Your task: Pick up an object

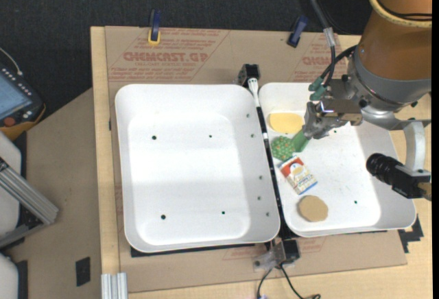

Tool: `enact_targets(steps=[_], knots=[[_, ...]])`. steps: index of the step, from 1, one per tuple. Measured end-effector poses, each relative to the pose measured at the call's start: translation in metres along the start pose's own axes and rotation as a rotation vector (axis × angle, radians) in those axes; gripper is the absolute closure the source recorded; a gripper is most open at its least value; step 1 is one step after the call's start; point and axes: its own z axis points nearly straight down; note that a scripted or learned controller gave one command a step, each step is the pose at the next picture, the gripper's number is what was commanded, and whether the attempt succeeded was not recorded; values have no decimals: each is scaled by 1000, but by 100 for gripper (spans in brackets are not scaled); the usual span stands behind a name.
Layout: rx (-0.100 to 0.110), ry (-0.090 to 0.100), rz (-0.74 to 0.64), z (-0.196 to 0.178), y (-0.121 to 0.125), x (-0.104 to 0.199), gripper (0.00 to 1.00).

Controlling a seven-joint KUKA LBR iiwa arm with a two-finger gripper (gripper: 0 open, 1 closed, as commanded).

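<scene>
We take the right bin (pixel 384 212) as our landmark. Inside it, near its left wall, we see a green dotted object (pixel 283 147), with a pale yellow disc (pixel 285 121) just beyond it toward the far rim. Nearer the front of the bin lies a small red and white packet (pixel 298 175), and beyond that, close to the front rim, a round tan disc (pixel 313 208). The arm (pixel 401 37) reaches in over the bin's far right corner, and its pincer (pixel 309 132) hangs low over the bin's left part, its tip right at the green dotted object's upper right edge; we cannot tell whether the pincer is spread or closed, nor whether it grips the object. The left bin (pixel 137 153) sits touching the right bin's left wall, both resting on the cardboard-covered counter (pixel 178 51).
</scene>
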Motion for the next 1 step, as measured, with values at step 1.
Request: enact_targets(steps=[1], knots=[[-2, 0, 0, -10, 1, 0, 100]])
